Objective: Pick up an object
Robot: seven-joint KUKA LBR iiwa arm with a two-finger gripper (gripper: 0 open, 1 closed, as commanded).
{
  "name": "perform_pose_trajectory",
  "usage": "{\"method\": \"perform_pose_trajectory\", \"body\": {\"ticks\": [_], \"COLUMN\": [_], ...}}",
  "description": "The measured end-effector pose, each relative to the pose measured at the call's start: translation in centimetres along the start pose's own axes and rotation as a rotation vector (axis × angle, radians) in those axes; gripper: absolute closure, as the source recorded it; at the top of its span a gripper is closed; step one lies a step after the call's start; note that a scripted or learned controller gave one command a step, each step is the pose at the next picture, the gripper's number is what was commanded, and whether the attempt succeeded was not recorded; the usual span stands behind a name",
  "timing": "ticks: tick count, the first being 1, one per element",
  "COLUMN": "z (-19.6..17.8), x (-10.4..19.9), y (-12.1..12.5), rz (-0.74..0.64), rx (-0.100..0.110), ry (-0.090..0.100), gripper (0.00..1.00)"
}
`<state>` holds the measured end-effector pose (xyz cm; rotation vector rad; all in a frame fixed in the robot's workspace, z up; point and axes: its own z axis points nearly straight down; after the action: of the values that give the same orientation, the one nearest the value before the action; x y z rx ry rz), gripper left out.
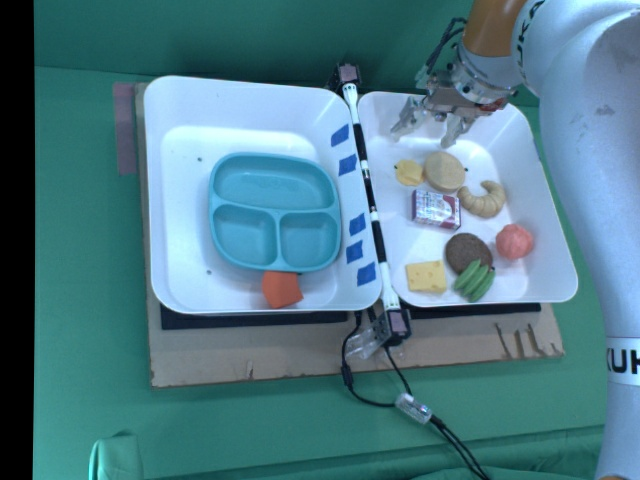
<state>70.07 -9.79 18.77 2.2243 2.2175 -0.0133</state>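
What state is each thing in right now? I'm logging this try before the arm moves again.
gripper: open, nothing between its fingers, above the right bin's far end
teal tray: flat in the left bin, compartments bare
orange block: lying in the left bin, against the tray's near edge
round cracker: lying flat, untouched
croissant: lying in the right bin
cheese wedge: lying flat

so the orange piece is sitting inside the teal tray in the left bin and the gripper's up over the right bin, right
Not quite. The camera view shows the orange piece outside the teal tray, on the left bin's floor against the tray's near edge. The gripper is over the right bin, as you said.
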Motion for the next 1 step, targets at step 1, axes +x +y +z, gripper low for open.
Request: {"method": "perform_pose_trajectory", "body": {"ticks": [1], "z": [-1.71], "x": [0.58], "y": [0.26], "rz": [0.001], "rx": [-0.007], "ry": [0.014], "gripper": [1.00]}}
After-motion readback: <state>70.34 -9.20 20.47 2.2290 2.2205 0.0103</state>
